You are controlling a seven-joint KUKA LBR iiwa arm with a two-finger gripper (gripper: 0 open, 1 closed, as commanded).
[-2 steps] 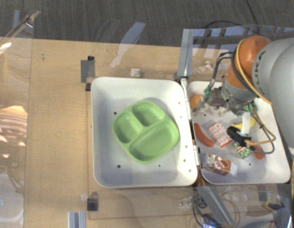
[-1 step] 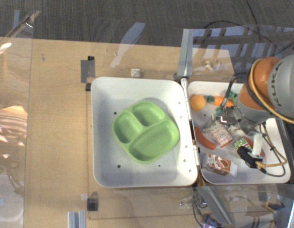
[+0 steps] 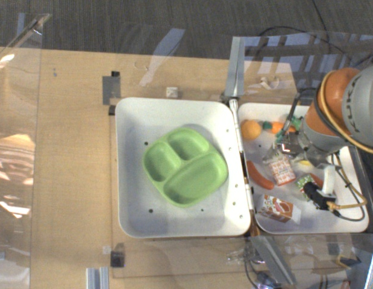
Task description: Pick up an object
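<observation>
End effector (image 3: pixel 287 149) low in right bin (image 3: pixel 349 221), over red-white packet (image 3: pixel 282 170) near bin centre; grip state can't tell. Orange ball (image 3: pixel 251 129) at bin's far-left corner. Green divided plate (image 3: pixel 185 166) in left bin (image 3: pixel 132 209).

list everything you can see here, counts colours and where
left bin: 1, white, middle of bench
divided plate: 1, green, in left bin
right bin: 1, white, beside left bin
orange ball: 1, orange, far corner of right bin
sausage: 1, red-orange, right bin near the divider
small carton: 1, red and white, near edge of right bin
packet: 1, red and white, under the gripper
arm: 1, grey with orange band, over right bin
gripper: 1, dark, low in right bin
</observation>
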